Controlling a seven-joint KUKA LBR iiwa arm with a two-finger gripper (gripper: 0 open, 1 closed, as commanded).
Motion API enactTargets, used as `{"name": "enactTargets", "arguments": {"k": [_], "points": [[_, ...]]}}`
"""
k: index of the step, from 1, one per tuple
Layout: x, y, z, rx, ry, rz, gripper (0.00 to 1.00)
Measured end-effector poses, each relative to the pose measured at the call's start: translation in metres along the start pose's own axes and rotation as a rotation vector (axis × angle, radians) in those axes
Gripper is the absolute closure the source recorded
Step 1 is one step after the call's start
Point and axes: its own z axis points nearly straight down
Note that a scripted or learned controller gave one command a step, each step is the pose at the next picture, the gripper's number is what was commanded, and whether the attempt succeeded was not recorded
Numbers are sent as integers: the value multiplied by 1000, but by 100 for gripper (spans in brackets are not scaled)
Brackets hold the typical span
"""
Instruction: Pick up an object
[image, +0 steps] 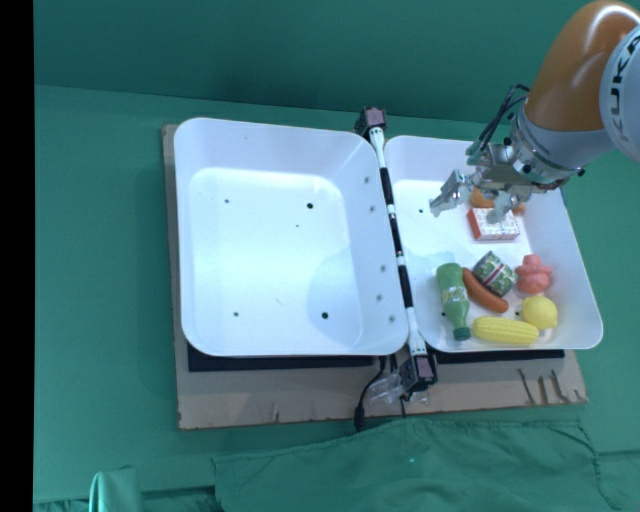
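Fingers of my gripper (478, 196) spread apart, grasping nothing; red box (493, 224) just below them. Closing off-centre could shove it into the orange toy (482, 198).

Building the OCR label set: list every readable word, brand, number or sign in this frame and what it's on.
"KUKA": partly cut off at the frame edge, on the grey arm above the orange band.
Red-and-white box: print on its top, too blurred to read.
Small green-labelled can: label print too small to read.
Green bottle: label too blurred to read.
Nothing readable on the white bins.
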Motion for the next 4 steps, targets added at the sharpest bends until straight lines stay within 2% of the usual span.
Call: {"name": "enactTargets", "arguments": {"k": [1, 3, 4], "points": [[0, 0, 0, 0, 0, 0, 0], [1, 10, 99, 4, -1, 1, 0], [-1, 12, 84, -8, -4, 4, 100]]}}
